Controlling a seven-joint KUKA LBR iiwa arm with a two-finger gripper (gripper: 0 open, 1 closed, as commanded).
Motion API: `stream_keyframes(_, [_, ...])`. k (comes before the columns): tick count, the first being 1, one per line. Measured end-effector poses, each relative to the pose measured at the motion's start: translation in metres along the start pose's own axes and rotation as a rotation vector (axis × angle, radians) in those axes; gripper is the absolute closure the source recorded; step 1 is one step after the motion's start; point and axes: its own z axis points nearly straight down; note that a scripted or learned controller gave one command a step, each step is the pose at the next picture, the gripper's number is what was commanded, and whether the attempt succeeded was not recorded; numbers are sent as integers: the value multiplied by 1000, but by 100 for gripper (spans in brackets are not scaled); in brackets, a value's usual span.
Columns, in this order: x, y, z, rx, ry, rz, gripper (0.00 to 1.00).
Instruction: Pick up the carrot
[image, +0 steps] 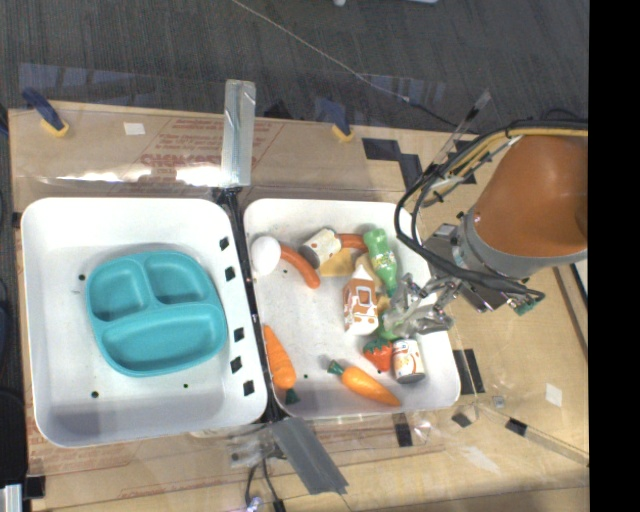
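Fixed overhead slant on both bins (40, 300)

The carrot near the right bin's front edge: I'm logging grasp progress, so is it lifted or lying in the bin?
Lying in the bin. The carrot rests flat on the right bin's floor.

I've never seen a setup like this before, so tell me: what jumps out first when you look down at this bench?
Most eye-catching is the teal divided plate, alone in the left white bin. The right bin holds a jumble of toy food: a white egg, a green bottle and a carrot near the front edge. From the right, the orange-banded arm reaches in, its gripper over the pile.
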Motion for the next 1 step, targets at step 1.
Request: stream_keyframes(1, [-1,-11,-55,-4,2,75,100])
